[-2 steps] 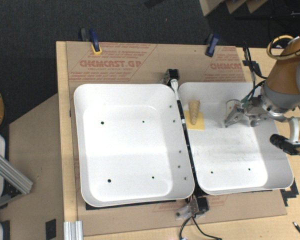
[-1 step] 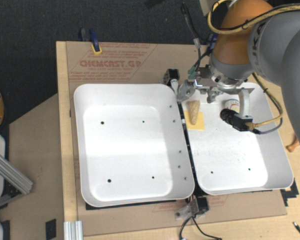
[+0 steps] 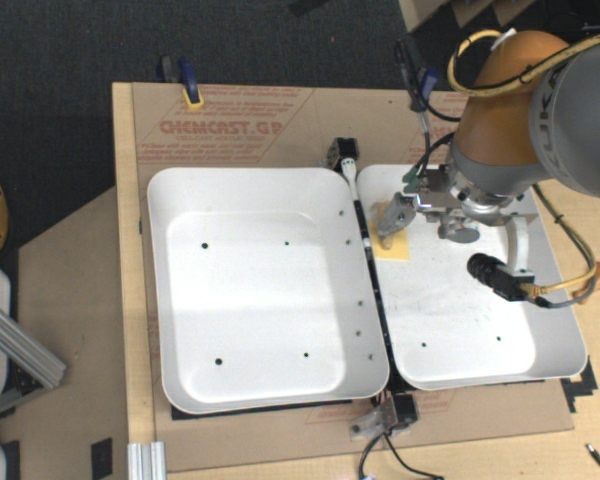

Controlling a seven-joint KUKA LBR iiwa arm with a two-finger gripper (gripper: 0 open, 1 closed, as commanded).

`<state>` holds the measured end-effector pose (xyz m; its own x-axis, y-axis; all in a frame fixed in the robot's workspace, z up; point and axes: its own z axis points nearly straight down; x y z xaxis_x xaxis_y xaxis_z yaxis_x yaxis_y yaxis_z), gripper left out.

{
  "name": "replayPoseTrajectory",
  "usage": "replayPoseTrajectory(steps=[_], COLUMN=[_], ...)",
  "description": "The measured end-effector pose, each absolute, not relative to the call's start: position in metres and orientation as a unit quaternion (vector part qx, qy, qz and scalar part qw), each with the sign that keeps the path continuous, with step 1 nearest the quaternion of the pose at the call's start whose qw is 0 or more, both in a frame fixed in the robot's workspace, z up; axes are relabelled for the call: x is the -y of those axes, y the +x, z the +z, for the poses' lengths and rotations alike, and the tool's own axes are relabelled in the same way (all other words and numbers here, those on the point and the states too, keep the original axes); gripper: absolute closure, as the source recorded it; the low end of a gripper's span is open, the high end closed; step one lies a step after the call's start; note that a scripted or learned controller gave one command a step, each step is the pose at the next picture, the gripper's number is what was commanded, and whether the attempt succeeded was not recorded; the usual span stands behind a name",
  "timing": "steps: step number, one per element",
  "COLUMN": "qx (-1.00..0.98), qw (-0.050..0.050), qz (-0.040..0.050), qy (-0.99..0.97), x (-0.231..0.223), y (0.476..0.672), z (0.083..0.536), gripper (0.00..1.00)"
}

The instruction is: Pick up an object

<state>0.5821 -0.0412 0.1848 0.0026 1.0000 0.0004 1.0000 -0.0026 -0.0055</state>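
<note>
A small flat yellow block (image 3: 393,248) lies in the right bin (image 3: 480,358), close to its left wall. My gripper (image 3: 426,225) hangs over the upper part of that bin and stands open. Its left finger (image 3: 393,217) is just above the block's top edge, and the other finger (image 3: 459,231) is well to the right. Nothing is between the fingers. Part of the block's upper edge is hidden by the left finger.
The left bin (image 3: 180,298) sits beside the right one, a black divider strip (image 3: 368,268) between them. A black plug (image 3: 494,274) on a cable hangs over the right bin below the wrist. Clamps (image 3: 190,83) hold the board at the back.
</note>
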Motion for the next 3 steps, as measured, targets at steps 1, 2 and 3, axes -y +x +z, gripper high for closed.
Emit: replayPoseTrajectory(steps=[1,2,3], qx=[0.714,0.708,0.71], qw=[0.001,-0.001,-0.004], qz=[-0.0052,-0.0014,-0.0086], qy=[-0.701,-0.706,-0.705], x=[-0.146,-0.135,-0.193], y=[0.599,0.599,0.627], z=[0.232,0.241,0.372], gripper=[0.0,1.0,1.0])
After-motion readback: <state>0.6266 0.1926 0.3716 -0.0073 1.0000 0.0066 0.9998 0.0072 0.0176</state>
